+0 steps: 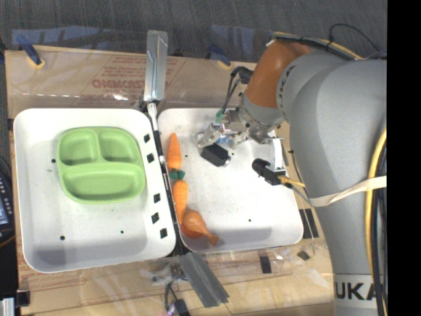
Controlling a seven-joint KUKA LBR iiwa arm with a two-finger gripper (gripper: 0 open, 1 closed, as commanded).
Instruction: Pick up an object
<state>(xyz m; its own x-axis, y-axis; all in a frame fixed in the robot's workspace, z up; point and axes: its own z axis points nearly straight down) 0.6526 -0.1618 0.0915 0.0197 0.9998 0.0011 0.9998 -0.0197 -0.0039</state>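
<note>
Carrots (pixel 176 176) in right bin (pixel 263 226), cardboard-covered bench (pixel 85 78).

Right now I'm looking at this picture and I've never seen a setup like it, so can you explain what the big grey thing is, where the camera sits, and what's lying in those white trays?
The big grey shape is a robot arm with an orange band above its wrist. It reaches in from the right of the picture. The one camera is fixed above the bench and looks down at a slant.

On the bench sit two shallow white bins side by side. The left bin holds a green divided plate. The right bin holds two toy carrots along its left wall, the upper carrot and the lower carrot, plus an orange drumstick-like toy near the front corner.

The arm's two-finger gripper hangs low over the back of the right bin. Nothing can be seen between its fingers, and whether they are open or shut is unclear.
</note>
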